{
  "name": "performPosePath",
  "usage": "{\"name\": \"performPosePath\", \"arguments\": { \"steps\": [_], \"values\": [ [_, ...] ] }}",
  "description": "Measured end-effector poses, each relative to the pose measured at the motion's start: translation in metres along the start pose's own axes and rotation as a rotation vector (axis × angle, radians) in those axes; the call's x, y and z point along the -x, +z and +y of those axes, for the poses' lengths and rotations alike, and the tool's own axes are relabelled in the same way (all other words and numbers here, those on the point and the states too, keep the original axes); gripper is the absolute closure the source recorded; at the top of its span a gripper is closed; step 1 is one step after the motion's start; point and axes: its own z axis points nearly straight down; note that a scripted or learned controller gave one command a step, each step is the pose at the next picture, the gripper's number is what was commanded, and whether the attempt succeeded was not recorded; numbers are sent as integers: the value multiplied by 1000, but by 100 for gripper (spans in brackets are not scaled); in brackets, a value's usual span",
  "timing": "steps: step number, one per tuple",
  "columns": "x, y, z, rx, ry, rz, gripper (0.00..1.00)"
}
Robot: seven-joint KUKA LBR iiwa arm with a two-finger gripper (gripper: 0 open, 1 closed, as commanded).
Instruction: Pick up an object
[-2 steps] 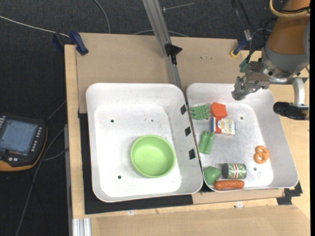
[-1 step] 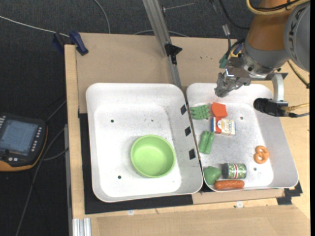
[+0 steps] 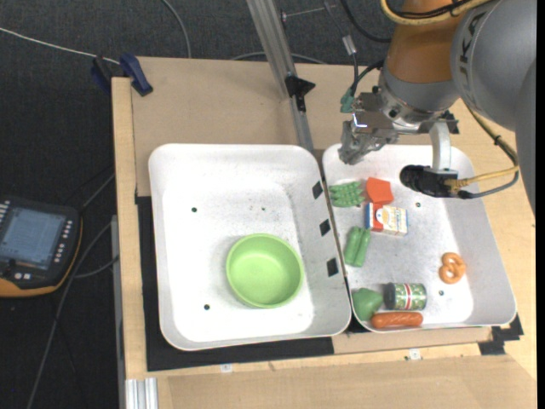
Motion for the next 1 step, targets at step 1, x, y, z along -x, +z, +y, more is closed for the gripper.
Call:
{"name": "performPosePath", "arguments": {
  "steps": [1],
  "values": [
    [-55, -2, 6, 0, 0, 0, 100]
  ]
}}
